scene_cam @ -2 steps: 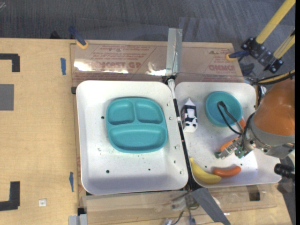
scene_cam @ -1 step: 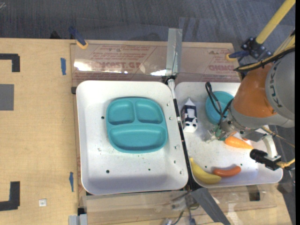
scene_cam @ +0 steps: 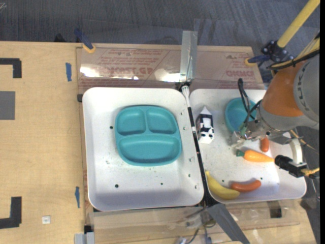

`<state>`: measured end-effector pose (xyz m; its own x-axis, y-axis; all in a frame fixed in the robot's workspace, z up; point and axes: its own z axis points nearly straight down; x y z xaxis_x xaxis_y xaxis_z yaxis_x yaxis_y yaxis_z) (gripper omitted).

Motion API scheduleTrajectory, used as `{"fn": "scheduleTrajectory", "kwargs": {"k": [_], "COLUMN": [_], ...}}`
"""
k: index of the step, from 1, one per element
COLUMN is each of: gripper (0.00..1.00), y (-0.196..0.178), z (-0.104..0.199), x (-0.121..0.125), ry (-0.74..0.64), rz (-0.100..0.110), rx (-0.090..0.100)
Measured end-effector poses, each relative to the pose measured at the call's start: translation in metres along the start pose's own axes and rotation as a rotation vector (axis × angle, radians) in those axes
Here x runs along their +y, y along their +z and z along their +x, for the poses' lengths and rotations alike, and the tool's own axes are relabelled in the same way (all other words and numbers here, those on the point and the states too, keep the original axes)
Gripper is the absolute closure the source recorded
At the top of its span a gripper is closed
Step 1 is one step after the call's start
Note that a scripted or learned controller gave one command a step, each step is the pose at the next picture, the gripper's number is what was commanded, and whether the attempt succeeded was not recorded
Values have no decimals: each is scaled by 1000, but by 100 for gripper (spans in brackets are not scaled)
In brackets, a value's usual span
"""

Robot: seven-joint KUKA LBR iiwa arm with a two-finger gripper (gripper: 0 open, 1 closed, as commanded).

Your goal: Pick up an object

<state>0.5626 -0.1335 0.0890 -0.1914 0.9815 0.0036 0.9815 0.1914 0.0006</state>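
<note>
Wooden table (scene_cam: 40,151) carries two white bins side by side. Nearest, at 6 o'clock in the right bin (scene_cam: 223,161), a banana (scene_cam: 219,188) touches a red sausage (scene_cam: 246,185). Just beyond, toward 3 o'clock, lies a carrot (scene_cam: 257,156). At 9 o'clock stands a small black-and-white cow (scene_cam: 205,126). Over the teal bowl (scene_cam: 236,115) at 12 o'clock hang the arm's jaws (scene_cam: 247,132); whether they are spread, I cannot tell. Left bin (scene_cam: 96,151) holds a teal divided plate (scene_cam: 148,135).
</note>
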Motion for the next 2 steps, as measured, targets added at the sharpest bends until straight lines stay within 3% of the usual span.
{"fn": "scheduleTrajectory", "kwargs": {"k": [1,2], "gripper": [100,100], "y": [-97,-15], "z": [57,7], "x": [-22,-55], "ry": [326,-61], "rz": [-5,-10], "rx": [-4,-8]}}
